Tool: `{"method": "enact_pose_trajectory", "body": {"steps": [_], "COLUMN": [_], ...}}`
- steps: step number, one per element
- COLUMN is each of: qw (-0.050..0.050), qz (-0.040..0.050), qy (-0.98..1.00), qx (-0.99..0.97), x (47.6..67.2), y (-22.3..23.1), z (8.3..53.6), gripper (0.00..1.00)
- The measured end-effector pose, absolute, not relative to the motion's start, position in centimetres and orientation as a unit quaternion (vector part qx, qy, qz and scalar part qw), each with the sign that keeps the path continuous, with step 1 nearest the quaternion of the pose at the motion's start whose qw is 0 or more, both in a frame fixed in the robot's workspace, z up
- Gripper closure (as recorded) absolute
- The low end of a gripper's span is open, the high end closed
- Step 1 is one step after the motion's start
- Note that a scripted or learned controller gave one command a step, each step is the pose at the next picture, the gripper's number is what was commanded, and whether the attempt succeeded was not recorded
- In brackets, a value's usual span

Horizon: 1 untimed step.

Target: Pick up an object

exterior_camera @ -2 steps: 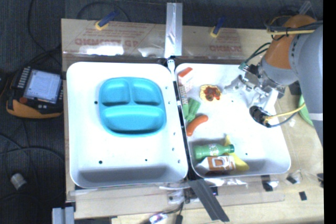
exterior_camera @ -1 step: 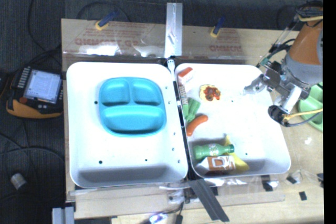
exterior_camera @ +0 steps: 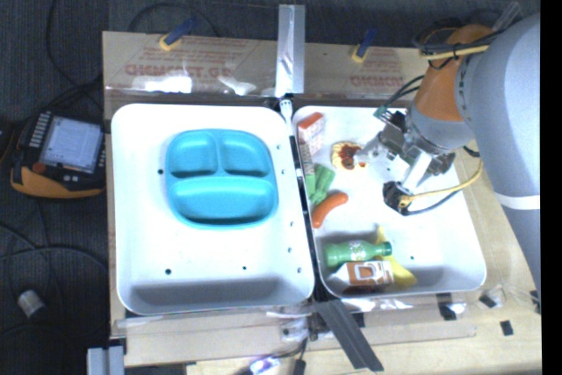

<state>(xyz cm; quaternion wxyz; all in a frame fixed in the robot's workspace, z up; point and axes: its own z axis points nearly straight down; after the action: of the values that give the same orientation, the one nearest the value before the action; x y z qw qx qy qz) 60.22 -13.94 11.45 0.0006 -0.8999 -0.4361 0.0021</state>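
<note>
In the left bin (exterior_camera: pixel 132 277) a blue sectioned tray (exterior_camera: pixel 221 176) lies alone. Along the right bin's (exterior_camera: pixel 465 268) left wall stand a small carton (exterior_camera: pixel 311 133), a green piece (exterior_camera: pixel 320 183) and an orange sausage-like piece (exterior_camera: pixel 329 206); a green bottle (exterior_camera: pixel 356 252) and a brown packet (exterior_camera: pixel 366 274) over something yellow (exterior_camera: pixel 401 274) lie near the front. A small red-and-yellow item (exterior_camera: pixel 346 155) sits just left of the gripper (exterior_camera: pixel 397 171), which hangs over bare floor holding nothing; how wide its jaws stand cannot be told.
</note>
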Motion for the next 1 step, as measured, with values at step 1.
{"method": "enact_pose_trajectory", "body": {"steps": [1], "qw": [0.0], "qz": [0.0033], "qy": [-0.285], "qx": [-0.958], "x": [55.77], "y": [-19.33], "z": [14.35], "gripper": [0.0]}}
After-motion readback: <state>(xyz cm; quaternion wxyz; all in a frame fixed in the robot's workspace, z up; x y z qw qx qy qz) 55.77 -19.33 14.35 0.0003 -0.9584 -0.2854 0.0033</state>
